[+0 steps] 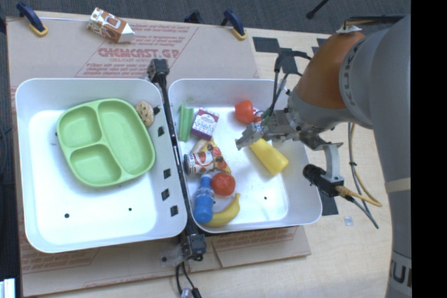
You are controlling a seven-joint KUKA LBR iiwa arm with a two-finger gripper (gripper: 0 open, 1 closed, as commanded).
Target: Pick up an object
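Gripper (253, 138) sits low in right bin (297, 209) near its right wall, touching yellow bottle (269, 155); red ball (244, 111) just beside. Finger state cannot be told.

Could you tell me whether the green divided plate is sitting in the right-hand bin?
No, the green divided plate lies in the left bin, beside a small cookie.

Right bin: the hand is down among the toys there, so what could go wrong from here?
1. The hand sits between the red ball and the yellow bottle, so it may close on neither or nudge one away.
2. The bottle lies tilted on the right bin floor; it may roll or slip.
3. The packed pile nearby, snack packet, red tomato and banana, could get knocked.
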